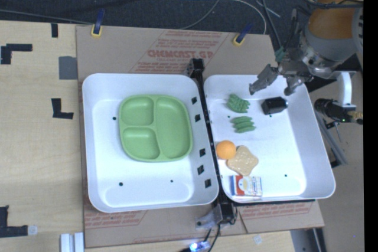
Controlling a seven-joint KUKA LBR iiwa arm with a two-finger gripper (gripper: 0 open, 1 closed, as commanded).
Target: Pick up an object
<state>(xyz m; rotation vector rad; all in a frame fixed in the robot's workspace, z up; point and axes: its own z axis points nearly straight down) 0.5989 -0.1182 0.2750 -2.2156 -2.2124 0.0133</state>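
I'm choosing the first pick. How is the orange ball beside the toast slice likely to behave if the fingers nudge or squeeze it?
The orange ball looks round and smooth, so a nudge would probably roll it across the right bin. The toast slice touching it may block rolling that way. Its curved sides might slip from an off-centre squeeze by the hand.

Arm (pixel 336 3) cut off by the top and right edges above the orange band, small carton (pixel 248 186) print too small to read, toast (pixel 243 160) covering part of the orange (pixel 224 149), cardboard lettering (pixel 177 53) blurred beyond reading.
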